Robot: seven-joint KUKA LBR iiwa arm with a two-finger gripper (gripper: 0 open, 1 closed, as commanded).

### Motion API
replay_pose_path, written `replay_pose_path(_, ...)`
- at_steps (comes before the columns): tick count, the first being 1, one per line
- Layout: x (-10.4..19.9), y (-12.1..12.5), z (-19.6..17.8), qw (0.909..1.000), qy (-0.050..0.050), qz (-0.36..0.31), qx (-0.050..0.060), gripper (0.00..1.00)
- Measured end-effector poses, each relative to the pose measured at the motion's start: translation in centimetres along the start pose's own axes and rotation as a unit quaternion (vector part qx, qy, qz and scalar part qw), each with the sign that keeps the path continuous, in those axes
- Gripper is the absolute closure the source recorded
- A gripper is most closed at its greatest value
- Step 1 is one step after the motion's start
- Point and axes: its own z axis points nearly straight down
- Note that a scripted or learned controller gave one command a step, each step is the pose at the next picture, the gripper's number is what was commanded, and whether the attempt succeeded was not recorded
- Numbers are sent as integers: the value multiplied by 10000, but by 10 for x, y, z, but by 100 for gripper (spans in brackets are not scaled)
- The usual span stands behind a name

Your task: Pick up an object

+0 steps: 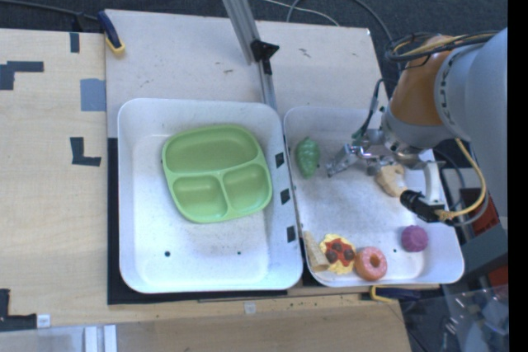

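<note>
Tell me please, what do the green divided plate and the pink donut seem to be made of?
The green plate looks like moulded plastic with a matte finish: one even colour, soft rounded compartment walls. The donut is probably a plastic or rubber toy: flat pink icing and a smooth surface, though it is too small to be sure.

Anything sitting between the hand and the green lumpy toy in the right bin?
No. In the camera view, only bare white bin floor separates the hand from the green lumpy toy; the pink-frosted doughnut lies well below.

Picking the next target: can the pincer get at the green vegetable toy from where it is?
Probably yes. The pincer sits just right of the green vegetable toy, with bare bin floor between them.
</note>
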Motion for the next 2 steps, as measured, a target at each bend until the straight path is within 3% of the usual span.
replay_pose_path(1,1,1,-12,10000,6,-6,-10,100)
replay_pose_path(2,-8,1,-70,10000,-4,6,-46,100)
